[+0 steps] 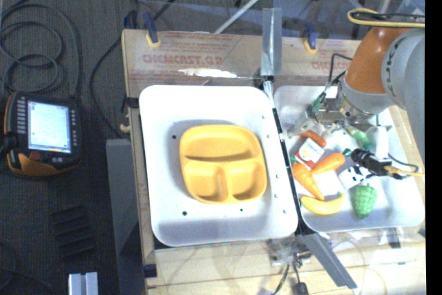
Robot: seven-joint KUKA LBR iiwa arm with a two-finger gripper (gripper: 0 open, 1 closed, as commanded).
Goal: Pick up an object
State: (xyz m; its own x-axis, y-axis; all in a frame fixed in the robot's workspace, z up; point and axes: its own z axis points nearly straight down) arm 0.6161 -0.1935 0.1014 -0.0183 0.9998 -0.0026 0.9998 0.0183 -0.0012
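Faint red, unreadable lettering on backboard [207,59]

The grey arm [414,69] is reaching in from the right edge of the view, bending down and leftward. Its orange band [369,65] is sitting just above the wrist. Below the band, the tool [330,110] is pointing down and to the left, hanging low at the upper part of the right side.
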